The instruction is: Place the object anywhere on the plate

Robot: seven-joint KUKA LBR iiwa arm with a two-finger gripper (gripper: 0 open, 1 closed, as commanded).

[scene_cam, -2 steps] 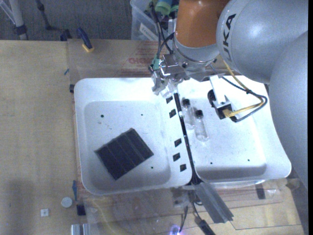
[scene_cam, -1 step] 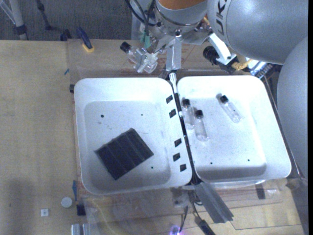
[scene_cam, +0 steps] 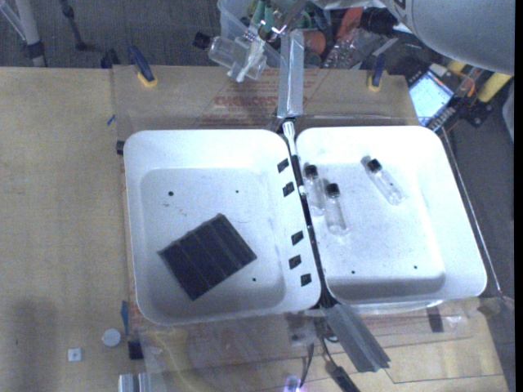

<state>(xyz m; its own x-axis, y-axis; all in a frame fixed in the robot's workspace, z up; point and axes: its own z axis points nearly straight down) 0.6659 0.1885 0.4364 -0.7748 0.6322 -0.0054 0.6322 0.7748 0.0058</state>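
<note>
- We take the dark ribbed plate (scene_cam: 207,256) as our landmark; it lies flat in the left bin (scene_cam: 132,219), turned at an angle.
- Up beyond the plate, past the bin's far rim and over the counter (scene_cam: 57,178), the hand (scene_cam: 265,27) hangs with a clear vial (scene_cam: 235,53) right at its tip.
- We cannot tell whether the hand is open or closed, or whether it truly grips that vial.
- To the plate's right, in the right bin (scene_cam: 467,243), three more capped vials lie on their sides: one (scene_cam: 311,178), another (scene_cam: 334,208) and a third (scene_cam: 382,179).
- Handling, as we judge it: the vial looks light, stiff, smooth and prone to slip or roll.
- We'd grip across the mid-body and set it low on the plate's ribs.
</note>
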